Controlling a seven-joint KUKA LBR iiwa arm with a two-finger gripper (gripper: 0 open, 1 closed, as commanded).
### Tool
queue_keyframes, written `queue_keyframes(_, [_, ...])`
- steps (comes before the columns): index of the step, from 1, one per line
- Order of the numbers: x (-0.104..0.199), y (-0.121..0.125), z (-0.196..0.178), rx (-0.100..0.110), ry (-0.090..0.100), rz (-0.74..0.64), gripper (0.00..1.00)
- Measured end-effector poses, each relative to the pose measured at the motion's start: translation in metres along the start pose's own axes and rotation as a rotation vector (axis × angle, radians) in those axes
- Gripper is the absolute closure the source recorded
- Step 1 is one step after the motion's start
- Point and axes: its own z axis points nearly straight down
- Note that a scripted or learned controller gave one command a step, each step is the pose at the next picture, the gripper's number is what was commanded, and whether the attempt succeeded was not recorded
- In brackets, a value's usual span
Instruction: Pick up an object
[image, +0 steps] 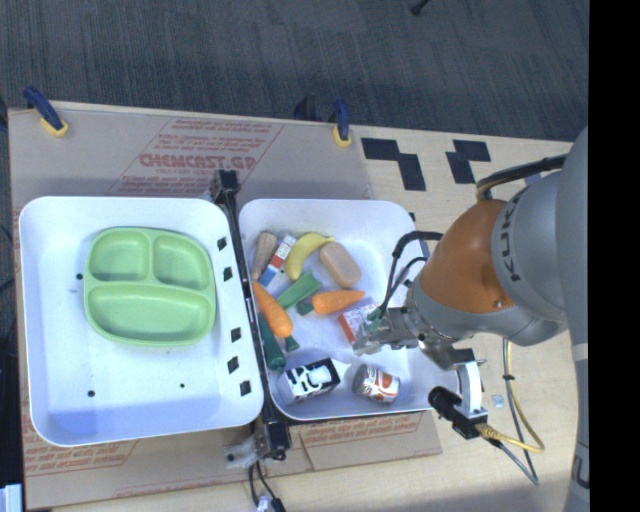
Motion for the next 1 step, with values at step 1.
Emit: queue_keyframes(1, [-0.0136, 0.0375, -0.1683, -0.006, -0.003, 0.006, 1.00])
